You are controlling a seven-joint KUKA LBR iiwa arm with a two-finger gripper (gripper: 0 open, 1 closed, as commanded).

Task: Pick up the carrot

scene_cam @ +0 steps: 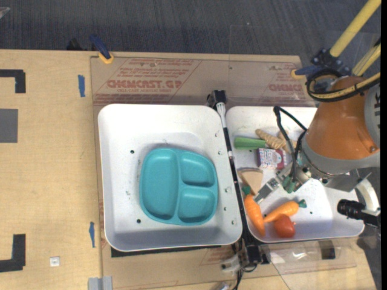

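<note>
Orange carrot (282,211), teal plate (179,186), white bins (115,162).

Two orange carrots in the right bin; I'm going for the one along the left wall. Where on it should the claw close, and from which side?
Judging from this view, grip the carrot at its thick middle, coming straight down with the jaws set across its length. It lies flat, running top-left to bottom-right beside the bin wall. Its lower end sits by the tomato and second carrot, so stay above them.
</note>
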